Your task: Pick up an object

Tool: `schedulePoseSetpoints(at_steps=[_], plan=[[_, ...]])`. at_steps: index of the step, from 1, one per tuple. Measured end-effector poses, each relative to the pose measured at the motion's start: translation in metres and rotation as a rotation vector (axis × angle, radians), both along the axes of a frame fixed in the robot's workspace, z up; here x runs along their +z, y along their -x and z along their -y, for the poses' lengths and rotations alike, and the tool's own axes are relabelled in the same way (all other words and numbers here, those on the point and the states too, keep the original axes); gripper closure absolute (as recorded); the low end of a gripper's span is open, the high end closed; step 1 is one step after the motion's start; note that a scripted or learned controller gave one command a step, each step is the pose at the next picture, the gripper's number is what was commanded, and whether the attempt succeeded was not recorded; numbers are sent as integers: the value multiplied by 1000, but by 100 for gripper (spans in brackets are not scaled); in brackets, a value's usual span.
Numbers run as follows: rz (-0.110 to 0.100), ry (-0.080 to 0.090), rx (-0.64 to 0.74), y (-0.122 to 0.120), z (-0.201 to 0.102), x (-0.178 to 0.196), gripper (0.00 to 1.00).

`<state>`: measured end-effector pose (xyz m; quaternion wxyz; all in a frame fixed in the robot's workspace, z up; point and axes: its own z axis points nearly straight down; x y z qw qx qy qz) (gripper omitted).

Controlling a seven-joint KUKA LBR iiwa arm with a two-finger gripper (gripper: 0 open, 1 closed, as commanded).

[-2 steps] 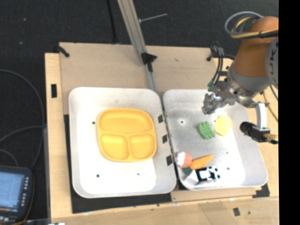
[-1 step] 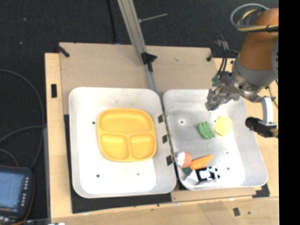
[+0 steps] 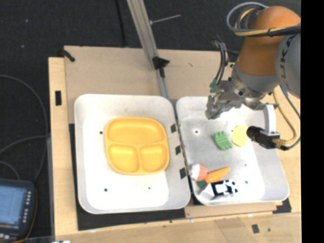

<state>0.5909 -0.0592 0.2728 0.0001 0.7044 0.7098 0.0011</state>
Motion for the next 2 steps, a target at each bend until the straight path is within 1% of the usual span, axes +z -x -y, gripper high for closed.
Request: schedulePoseSetpoints(at_steps=[1,2], plan=[[-1,0,0,4,-52,2,100],[-3,1,-1,5,-108,-17,100]])
